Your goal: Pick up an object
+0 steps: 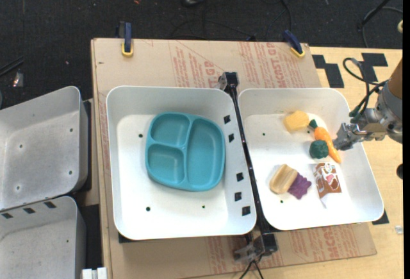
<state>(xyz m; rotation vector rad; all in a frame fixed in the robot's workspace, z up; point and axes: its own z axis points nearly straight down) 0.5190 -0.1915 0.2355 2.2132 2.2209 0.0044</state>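
You have two white bins on the desk: the left bin [128,207] carries one teal divided plate [186,151], the right bin [359,207] six small things: a yellow piece [296,120], carrot [325,140], green ball [318,150], tan block [282,179], purple piece [299,187] and packet [328,179]. The claw [346,136] sits at the right bin's right edge by the carrot; its opening you cannot tell. Cardboard [192,59] covers the desk, with dark floor [57,2] and cables beyond

Bench [192,59] was a cardboard-topped board w/ two white bins side by side: left bin [122,162], right bin [365,204]. Two clamps [127,39] gripped its far edge.
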